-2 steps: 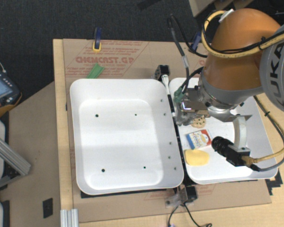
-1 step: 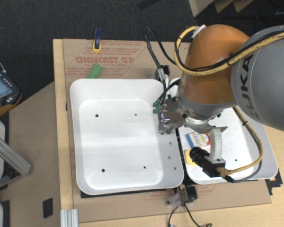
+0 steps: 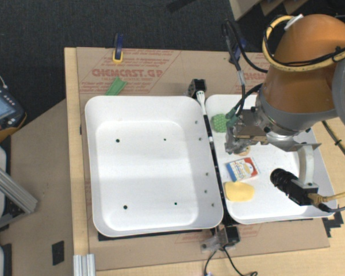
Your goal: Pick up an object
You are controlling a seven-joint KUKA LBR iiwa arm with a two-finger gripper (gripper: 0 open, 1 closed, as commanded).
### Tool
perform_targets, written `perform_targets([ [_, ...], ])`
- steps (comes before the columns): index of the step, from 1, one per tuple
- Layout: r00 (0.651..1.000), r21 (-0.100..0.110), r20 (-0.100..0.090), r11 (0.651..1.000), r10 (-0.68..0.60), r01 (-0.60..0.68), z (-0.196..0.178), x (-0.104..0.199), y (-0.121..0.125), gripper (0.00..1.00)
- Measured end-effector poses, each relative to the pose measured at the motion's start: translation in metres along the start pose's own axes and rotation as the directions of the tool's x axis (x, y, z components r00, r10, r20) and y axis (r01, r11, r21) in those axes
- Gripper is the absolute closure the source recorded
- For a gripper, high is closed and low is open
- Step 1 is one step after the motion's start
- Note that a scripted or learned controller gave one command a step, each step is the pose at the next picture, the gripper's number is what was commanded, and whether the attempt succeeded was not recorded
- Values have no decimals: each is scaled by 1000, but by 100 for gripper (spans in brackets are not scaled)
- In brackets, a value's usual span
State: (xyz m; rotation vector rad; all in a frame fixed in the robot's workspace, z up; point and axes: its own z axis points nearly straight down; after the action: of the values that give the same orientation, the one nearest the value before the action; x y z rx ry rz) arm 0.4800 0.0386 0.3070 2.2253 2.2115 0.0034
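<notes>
Objects (image 3: 240, 169) crowd right bin's (image 3: 264, 210) left edge under gripper (image 3: 238, 145).

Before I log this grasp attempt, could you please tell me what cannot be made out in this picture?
- Gripper: whether anything is held is hidden by the arm's wrist.
- Green object: partly covered by the gripper body.
- Small card: print too small to read.
- Right bin: far side hidden beneath the arm.
</notes>
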Motion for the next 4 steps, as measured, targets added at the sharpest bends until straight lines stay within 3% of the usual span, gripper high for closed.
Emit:
perform_targets([
  [2, 1000, -2, -4, 1000, -12, 12, -98, 64, 0, 100],
  [3, 1000, 16, 1, 1000, -2, 2, 5, 45, -2, 100],
  [4, 1000, 0, -3, 1000, -11, 11, -41, 90, -1, 100],
])
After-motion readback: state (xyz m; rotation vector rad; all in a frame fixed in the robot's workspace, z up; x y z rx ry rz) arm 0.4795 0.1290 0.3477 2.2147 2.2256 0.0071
